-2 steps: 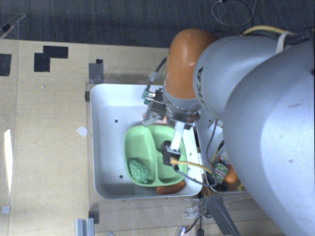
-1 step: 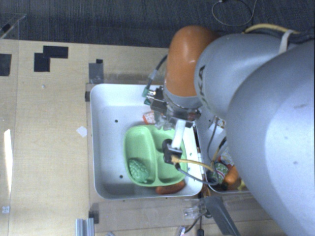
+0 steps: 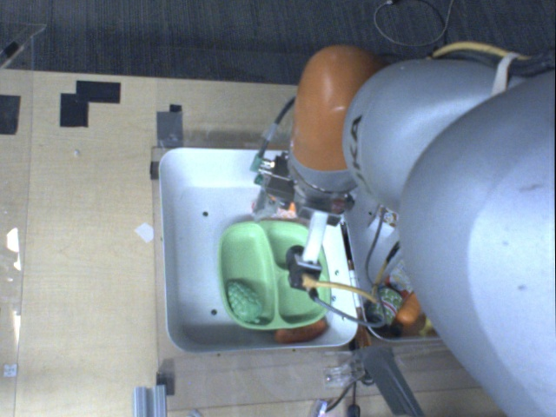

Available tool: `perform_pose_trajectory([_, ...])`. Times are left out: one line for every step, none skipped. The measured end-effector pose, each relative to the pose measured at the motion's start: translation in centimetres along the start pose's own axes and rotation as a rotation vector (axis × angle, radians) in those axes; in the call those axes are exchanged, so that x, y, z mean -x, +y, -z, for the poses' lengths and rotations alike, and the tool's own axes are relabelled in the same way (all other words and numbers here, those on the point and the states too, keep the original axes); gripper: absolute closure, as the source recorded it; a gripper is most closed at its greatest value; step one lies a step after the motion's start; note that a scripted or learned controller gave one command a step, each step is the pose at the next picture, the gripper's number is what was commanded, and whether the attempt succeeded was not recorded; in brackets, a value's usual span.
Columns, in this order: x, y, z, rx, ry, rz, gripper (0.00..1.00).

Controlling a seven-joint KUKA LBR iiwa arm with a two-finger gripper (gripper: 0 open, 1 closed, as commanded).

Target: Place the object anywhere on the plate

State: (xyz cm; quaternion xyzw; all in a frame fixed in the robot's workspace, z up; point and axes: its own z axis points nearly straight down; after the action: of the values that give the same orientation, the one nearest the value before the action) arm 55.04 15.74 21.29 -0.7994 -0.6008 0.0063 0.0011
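Hovering by the green plate [image 3: 252,250], my gripper [image 3: 274,188] should centre over a compartment first; whether it grips anything I cannot tell

This is looking like a robotics lab: a grey arm [image 3: 452,189] is reaching over a white bin [image 3: 187,233] on a wooden tabletop [image 3: 87,276], a cable [image 3: 388,3] trailing on far carpet [image 3: 174,16].

Glossy green plastic plate [image 3: 252,259], wooden bench [image 3: 87,259]
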Motion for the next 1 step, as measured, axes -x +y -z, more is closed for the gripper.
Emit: perform_pose_trajectory([-0.07,0.09,0.76,-0.001,-0.002,0.009,1.00])
